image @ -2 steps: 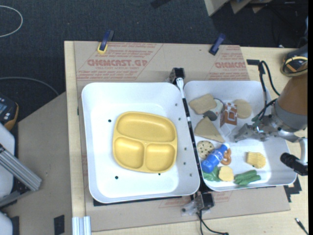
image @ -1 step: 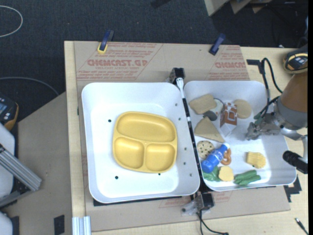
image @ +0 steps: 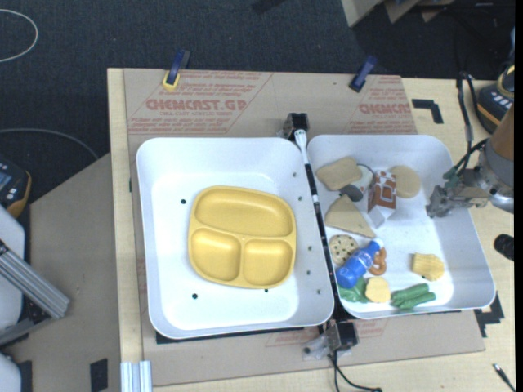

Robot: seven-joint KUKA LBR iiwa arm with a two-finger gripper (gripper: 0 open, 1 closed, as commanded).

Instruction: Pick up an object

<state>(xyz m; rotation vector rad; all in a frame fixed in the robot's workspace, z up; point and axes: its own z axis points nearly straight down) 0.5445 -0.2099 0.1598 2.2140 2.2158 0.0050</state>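
Left white plastic bin (image: 155,219): holds a yellow three-compartment plastic tray (image: 241,237), lying flat near the bin's centre.

Right white plastic bin (image: 466,251): toy food clustered in its left half. Back row: tan bread-shaped piece (image: 338,172), brown-and-white block (image: 382,191), round tan bun (image: 405,181). Below these, a tan wedge (image: 350,216), then a speckled cookie (image: 341,245) and a blue toy bottle (image: 356,265). Front edge: yellow round piece (image: 377,290) and green bean pod (image: 413,296); a yellow cheese-like chunk (image: 427,265) lies apart to the right.

My tool (image: 441,202) sits over the right bin's right side, above bare bin floor, well apart from the food. Nothing between its tips; whether they are spread or pressed together, I cannot tell.
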